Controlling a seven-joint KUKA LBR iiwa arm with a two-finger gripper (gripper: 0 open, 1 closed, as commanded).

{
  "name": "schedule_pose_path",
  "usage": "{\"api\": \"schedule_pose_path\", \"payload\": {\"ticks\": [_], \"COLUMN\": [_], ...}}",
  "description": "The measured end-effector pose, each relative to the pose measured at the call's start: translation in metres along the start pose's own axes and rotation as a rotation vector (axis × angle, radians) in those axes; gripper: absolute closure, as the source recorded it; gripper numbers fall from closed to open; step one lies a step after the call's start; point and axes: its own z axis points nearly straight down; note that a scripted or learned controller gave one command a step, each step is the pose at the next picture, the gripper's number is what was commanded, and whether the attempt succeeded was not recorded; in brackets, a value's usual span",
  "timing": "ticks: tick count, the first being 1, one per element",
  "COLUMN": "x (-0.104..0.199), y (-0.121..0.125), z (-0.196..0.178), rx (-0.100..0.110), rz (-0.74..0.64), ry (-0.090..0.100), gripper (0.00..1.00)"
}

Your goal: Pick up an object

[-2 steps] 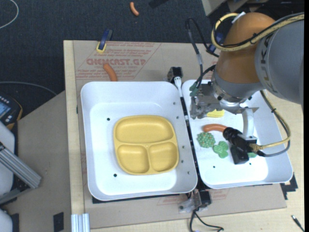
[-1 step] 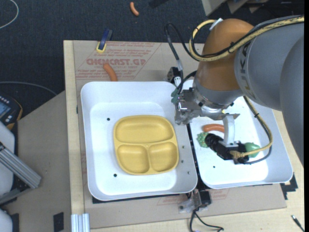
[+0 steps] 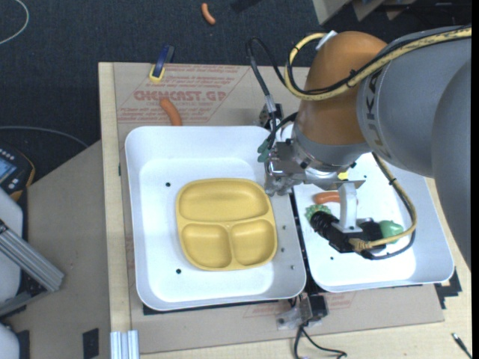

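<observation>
the claw (image 3: 277, 174) hangs just off the yellow plate's (image 3: 225, 224) upper right corner, over the seam where the two white bins meet. from above its working end is hidden by the wrist, so whether it is open or closed cannot be told, and nothing can be seen in its grasp. the grey arm (image 3: 419, 103) with its orange band runs off to the right of the plate and upward.

the yellow plate has three compartments, one long one across the top and two smaller ones below. it lies flat in the middle of the left bin (image 3: 150, 223) and has nothing in it.

to the right of the plate, past the claw, the right bin (image 3: 426, 264) holds a small orange piece (image 3: 325, 197), level with the plate's upper half. a green piece (image 3: 391, 229) lies farther right again, level with the plate's lower half.

above the plate, outside the bins, an orange stick (image 3: 171, 111) rests on the printed cardboard (image 3: 194, 88). a blue and yellow item (image 3: 160, 64) sits higher up at the cardboard's edge. another small orange bit (image 3: 208, 13) lies on the dark floor beyond.
</observation>
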Motion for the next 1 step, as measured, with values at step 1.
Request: {"api": "schedule_pose_path", "payload": {"ticks": [1], "x": [-0.0119], "y": [0.0139], "z": [-0.0095], "rx": [-0.006], "rz": [0.003], "ry": [-0.002], "gripper": [1.0]}}
